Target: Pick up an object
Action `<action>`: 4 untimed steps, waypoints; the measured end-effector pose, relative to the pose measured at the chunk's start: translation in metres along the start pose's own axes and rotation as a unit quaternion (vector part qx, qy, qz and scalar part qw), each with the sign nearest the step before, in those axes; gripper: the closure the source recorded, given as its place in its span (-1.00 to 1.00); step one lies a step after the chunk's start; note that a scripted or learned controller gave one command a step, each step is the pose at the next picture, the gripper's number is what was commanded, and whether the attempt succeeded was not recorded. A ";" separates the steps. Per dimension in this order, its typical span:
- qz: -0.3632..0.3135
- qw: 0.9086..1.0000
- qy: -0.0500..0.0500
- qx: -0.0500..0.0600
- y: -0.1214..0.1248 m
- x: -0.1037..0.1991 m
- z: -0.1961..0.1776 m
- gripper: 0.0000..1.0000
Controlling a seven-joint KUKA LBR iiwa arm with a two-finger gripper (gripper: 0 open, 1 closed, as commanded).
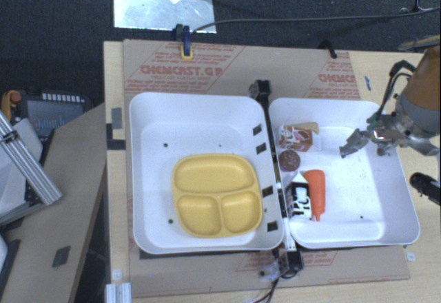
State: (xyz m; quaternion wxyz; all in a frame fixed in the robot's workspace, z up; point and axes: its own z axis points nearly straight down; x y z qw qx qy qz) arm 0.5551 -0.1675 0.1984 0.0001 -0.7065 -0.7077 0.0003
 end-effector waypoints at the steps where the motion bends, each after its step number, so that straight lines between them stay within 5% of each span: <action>1: 0.001 1.000 0.001 0.002 -0.004 -0.001 0.062 -1.00; 2: 0.000 1.000 0.000 0.000 -0.003 -0.001 0.114 -1.00; 3: 0.000 1.000 0.000 -0.002 -0.002 -0.001 0.101 1.00; 4: -0.001 1.000 -0.001 -0.003 0.006 -0.001 0.056 1.00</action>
